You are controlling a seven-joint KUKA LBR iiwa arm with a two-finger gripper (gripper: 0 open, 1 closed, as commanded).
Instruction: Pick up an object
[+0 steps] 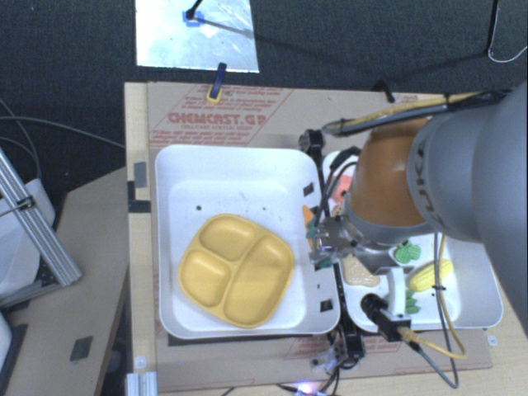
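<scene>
Two bins side by side. Arm (388, 188) hangs over right bin (487, 304), wrist hiding its left part. Corn (429, 276) and green toy (405, 252) lie just right of wrist. Yellow tray (237, 269) sits in left bin (239, 167). Pincer hidden; cannot tell.

The left bin (239, 167) has open floor from nine o'clock round through twelve to three; a yellow divided plate (237, 269) fills its six o'clock half. The right bin (483, 308) is crowded: the arm (429, 180) overhangs its twelve o'clock side, with a yellow item (429, 275) and green pieces (406, 252) at centre.
</scene>
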